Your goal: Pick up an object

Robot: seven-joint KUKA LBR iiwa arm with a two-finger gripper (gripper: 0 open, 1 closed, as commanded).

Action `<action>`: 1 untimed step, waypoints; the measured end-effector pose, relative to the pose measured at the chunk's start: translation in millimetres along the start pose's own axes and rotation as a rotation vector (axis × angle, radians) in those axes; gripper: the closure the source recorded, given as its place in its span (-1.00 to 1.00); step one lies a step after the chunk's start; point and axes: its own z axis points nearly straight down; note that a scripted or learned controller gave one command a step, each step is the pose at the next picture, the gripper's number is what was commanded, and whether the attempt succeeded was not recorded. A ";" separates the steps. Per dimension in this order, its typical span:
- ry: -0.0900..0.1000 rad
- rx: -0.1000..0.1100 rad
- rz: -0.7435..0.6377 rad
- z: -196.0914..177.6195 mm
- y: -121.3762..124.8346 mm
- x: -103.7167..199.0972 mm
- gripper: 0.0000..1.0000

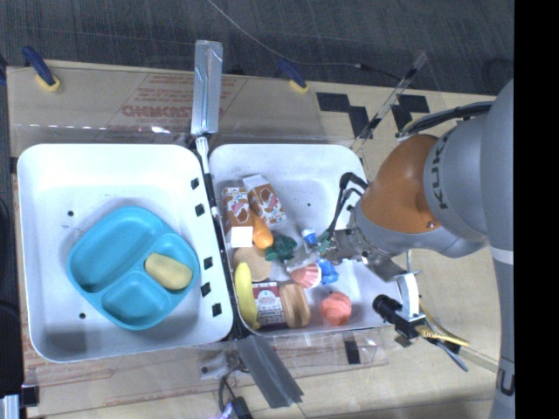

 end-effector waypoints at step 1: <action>0.001 0.004 -0.006 -7.6 -0.2 0.8 1.00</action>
